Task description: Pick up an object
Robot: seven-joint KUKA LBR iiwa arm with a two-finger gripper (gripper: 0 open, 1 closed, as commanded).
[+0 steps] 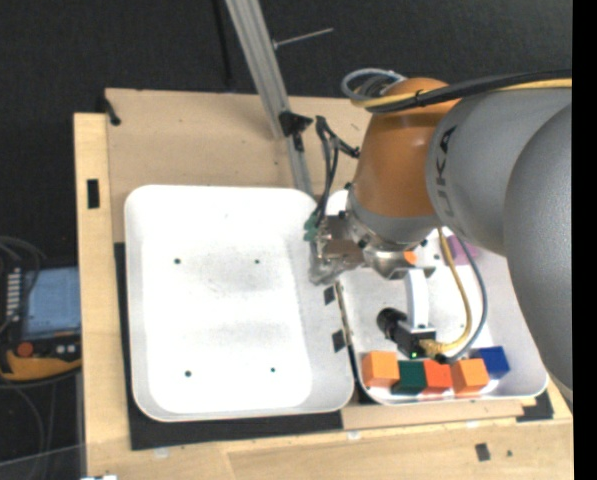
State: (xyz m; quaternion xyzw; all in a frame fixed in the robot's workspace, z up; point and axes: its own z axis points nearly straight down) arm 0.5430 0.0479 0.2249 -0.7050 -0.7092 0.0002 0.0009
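My grey arm [508, 168] comes in from three o'clock and bends down near the middle of the view. Its orange band [403, 158] sits at the arm's nine o'clock end, just above my wrist. My gripper [353, 253] hangs below the band at about seven o'clock, pointing down, mostly hidden under my own bulk.

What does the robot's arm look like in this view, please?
The arm has a thick, rounded grey casing with dark KUKA lettering on its side. Above the wrist it carries a glossy orange band. Below the band sit silvery metal parts, and thin black cables run beside the band.
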